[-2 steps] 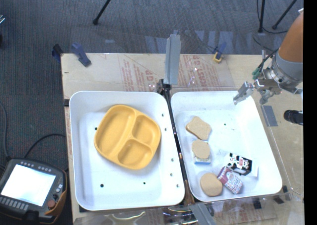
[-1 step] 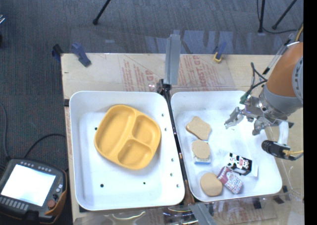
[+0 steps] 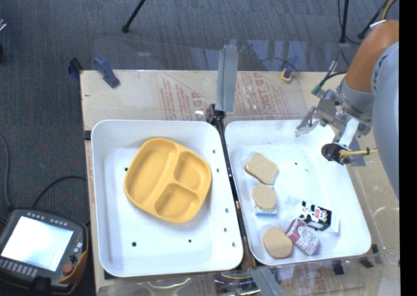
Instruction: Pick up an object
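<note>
Arm (image 3: pixel 381 73): reaches in from the right, wrist bent down over the right bin's (image 3: pixel 365 223) far right corner. Pincer (image 3: pixel 322 122): raised above the bin floor, holding nothing; how far open, cannot tell. Toast (image 3: pixel 261 169): left of and below the pincer, apart. 2 round biscuits (image 3: pixel 264 196) (image 3: pixel 278 242), packets (image 3: pixel 310 226): further below. Yellow tray (image 3: pixel 168 179): far left, in left bin (image 3: pixel 107 223)

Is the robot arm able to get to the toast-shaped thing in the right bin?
Probably yes. The gripper is over the right bin's far right corner, and the toast-shaped piece lies flat on the bin floor with bare white floor between them. Nothing lies on top of it.
</note>
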`<state>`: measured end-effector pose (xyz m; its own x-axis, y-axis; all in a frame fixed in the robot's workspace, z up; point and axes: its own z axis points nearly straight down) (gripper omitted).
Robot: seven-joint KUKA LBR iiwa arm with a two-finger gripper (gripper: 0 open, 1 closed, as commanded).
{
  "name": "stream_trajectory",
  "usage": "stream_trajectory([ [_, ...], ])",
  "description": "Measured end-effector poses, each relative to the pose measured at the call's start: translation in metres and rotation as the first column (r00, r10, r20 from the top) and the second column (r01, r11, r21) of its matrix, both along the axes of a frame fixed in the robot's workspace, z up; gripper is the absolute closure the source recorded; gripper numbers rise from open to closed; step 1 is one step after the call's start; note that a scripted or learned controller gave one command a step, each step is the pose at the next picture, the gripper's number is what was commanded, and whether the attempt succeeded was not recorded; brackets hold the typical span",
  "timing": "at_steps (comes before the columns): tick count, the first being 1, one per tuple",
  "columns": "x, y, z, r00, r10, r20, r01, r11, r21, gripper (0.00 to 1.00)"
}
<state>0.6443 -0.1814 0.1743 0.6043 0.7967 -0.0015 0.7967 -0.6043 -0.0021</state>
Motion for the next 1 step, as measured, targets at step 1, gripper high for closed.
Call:
stream_trajectory([
  [1,-0.0952,-0.0064,-0.0902,0.999,0.037,-0.008,-0.037,0.999,0.005,0.0],
])
